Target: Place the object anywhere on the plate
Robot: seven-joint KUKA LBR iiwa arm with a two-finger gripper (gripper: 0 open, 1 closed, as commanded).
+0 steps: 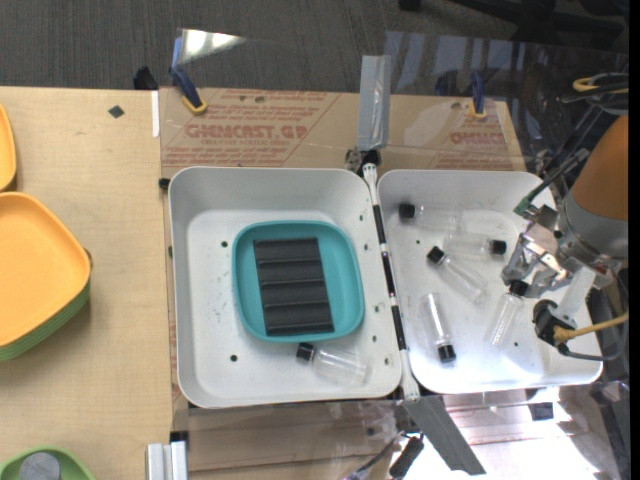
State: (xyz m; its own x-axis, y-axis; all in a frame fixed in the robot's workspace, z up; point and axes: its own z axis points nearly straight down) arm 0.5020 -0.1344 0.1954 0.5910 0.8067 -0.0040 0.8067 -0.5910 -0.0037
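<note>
You would have seen the tool [522,280] at the frame's right over the right white bin [590,368], its grip state impossible to tell, a clear black-capped plastic vial [503,313] just below it, long axis near-vertical, and the teal square plate [345,268] far left.

The arm [608,183] is cut off by the right edge, only its orange band and grey wrist in frame. The gripper [522,280] sits low over the right bin [480,373] near its right wall; its fingers blend into metal and cable, state unreadable. Clear vials [437,323] in that bin are nearly see-through against the white floor; outlines faint, the count is uncertain, black caps are the main cue. Yellow plates [35,268] at the bench's left edge are cropped. A green-rimmed item [40,465] at the bottom left corner is cropped and unidentifiable. Print on the cardboard [260,128] behind the bins is only partly legible.
</note>
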